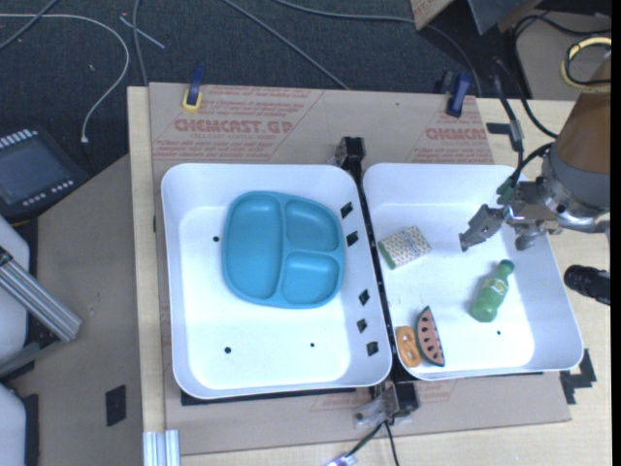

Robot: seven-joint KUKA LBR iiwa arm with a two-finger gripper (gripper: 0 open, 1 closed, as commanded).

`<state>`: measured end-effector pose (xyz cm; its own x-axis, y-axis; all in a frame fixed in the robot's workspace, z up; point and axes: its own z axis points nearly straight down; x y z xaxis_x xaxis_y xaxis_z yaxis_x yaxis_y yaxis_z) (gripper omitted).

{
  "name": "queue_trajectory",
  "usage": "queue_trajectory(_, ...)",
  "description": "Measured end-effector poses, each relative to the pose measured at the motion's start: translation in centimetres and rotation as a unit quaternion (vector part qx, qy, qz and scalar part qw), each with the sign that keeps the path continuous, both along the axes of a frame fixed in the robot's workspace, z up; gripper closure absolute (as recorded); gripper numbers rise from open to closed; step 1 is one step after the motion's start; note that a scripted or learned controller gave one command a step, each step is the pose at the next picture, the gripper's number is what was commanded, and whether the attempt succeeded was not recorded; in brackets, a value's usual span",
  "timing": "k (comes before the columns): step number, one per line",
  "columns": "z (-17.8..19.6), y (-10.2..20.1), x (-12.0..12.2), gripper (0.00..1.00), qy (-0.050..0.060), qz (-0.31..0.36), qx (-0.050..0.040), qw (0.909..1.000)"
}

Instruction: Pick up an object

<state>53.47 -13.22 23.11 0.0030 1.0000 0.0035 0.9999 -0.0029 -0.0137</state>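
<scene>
Right bin (456, 187): green bottle (491, 293) below claw (501, 231)

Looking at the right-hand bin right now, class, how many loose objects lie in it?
4: a patterned sponge block near its left wall, a green bottle toward the right, and a watermelon slice beside an orange piece at the front-left corner. The gripper might hide more.

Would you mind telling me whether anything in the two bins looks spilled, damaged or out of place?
Nothing stands out. The blue divided plate lies flat in the left bin. The green bottle, patterned block and watermelon slice lie apart in the right bin, with the claw above them.
</scene>
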Motion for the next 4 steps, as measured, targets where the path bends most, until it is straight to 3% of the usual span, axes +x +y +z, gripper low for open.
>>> queue_trajectory(1, 0.6, 0.0, 0.3, 0.0, -0.006, 0.002, -0.0011, 1.0)
queue_trajectory(4, -14.9, -0.5, 0.1, 0.0, -0.004, 0.001, -0.0004, 1.0)
